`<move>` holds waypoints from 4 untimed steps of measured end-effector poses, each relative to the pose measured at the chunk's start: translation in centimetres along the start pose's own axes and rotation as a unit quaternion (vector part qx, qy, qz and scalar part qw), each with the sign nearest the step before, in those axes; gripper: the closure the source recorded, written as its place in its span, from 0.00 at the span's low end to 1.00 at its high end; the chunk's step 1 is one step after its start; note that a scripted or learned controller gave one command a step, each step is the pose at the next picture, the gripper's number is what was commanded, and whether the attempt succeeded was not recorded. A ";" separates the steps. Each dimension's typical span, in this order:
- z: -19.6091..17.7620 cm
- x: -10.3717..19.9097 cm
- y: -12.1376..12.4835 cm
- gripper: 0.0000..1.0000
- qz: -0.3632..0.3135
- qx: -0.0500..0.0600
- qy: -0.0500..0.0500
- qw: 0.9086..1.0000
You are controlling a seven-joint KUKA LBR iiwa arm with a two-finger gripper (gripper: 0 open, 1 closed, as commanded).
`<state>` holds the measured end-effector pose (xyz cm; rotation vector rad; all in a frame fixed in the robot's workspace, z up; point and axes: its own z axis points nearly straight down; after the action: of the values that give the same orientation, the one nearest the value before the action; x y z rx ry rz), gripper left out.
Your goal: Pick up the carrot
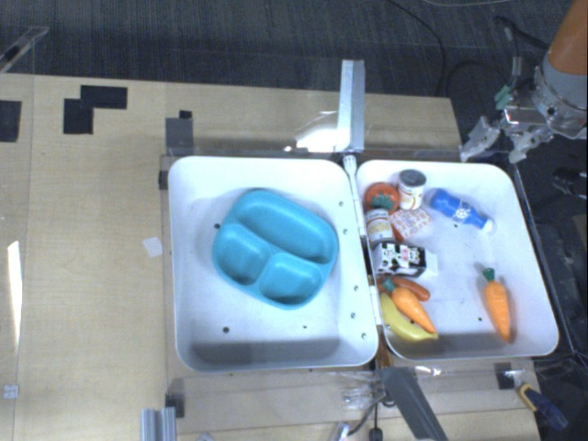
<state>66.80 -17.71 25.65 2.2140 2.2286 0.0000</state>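
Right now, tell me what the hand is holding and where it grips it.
Nothing is held. The hand is above the right bin's far corner, and the carrot lies untouched near that bin's right wall.

Overhead slanted view. We see two white bins side by side: left bin (188,246) w/ a blue divided plate (274,246); right bin (524,237) w/ mixed items. A carrot (497,307) lies alone near the right wall, leaf end up. We note a 2nd carrot (411,305) at the left wall, resting on a banana (404,326); also a blue bottle (457,209), small jar (412,189), tomato (378,196). Gripper (505,136) hovers outside the bin's upper right corner, apart from all items.
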 end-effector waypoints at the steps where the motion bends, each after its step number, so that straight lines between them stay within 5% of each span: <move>1: 5.0 0.9 -0.6 0.00 0.088 0.000 0.000 0.996; 2: 9.4 1.0 0.2 0.00 0.102 0.000 0.000 0.995; 3: 11.5 -0.6 -9.0 0.00 0.058 0.000 0.000 0.998; 4: 17.0 0.6 -6.9 0.00 0.039 -0.004 -0.001 0.999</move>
<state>59.86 -17.19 8.70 2.2944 2.1370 0.0065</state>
